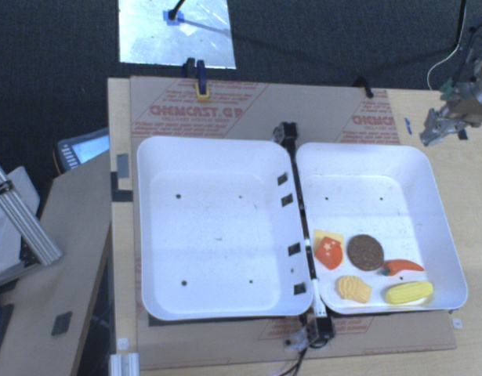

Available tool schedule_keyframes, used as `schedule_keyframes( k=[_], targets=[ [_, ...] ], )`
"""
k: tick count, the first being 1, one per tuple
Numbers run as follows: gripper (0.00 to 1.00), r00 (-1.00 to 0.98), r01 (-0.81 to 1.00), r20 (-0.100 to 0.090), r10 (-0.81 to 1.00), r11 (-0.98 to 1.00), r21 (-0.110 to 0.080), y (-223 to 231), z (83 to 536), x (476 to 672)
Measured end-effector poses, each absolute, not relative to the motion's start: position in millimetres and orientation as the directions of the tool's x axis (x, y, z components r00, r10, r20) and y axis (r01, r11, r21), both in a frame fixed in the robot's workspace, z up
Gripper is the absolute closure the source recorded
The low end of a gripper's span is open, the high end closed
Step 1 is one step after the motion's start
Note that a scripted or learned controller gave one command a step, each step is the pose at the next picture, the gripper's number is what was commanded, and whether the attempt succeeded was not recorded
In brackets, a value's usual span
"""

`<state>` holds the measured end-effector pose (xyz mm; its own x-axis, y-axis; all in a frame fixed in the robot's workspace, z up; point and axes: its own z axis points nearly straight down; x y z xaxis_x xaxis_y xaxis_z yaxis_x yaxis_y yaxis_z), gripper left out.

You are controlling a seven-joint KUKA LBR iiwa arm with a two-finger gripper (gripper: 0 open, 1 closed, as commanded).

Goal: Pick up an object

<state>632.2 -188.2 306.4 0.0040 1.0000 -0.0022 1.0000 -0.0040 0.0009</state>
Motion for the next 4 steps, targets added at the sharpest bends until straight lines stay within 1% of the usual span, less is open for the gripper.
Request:
schedule_keyframes(
  k=[1, 2, 3, 4],
  targets=[
    [1.00, -0.003, 1.000, -0.003, 1.000, 0.004, 0.007, -207, 305, 670.5],
    [1.00, -0.010, 1.000, 0.000, 1.000, 0.010, 0.010, -147, 360, 670.3],
    [1.00, 0.003, 1.000, -0.003, 1.000, -0.003, 0.001, -211, 334, 666.8],
    [1.00, -0.007, 1.000, -0.004, 1.000, 0.007, 0.008, -206, 347, 668.7]
  ],
)
